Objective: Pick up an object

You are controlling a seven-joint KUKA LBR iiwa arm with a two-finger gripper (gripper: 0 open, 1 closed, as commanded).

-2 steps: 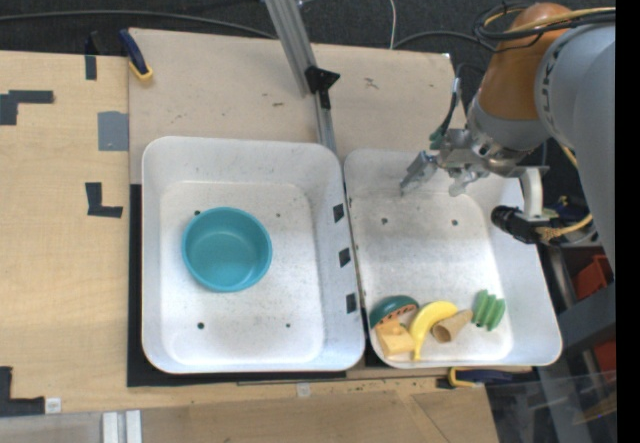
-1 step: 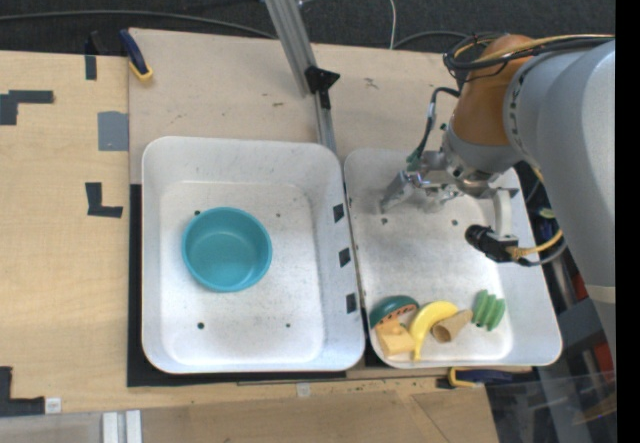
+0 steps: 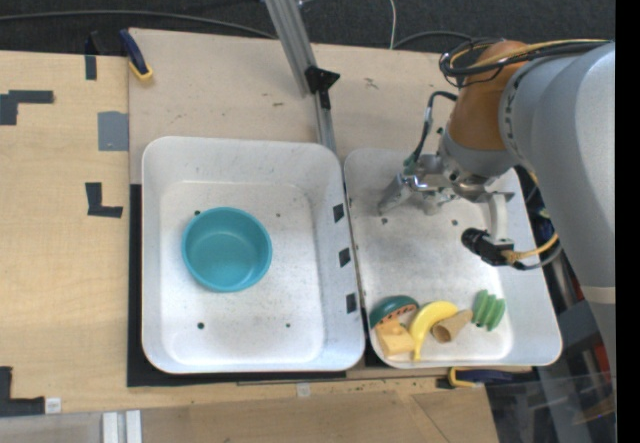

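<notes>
One gripper [image 3: 400, 193] over right bin [image 3: 400, 261], open/shut can't tell, nothing seen held, toys [image 3: 432, 319] well apart

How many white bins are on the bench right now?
2. The left bin holds a teal bowl. The right bin holds a cluster of small toy foods at its near edge, with the gripper above its far end.

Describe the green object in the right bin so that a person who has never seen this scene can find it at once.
Find the right bin of the two white bins and follow its near edge to the cluster of small toys. The green object is at the right end of that cluster, right of the yellow banana and tan cone. It alone is ridged and fully green.
</notes>
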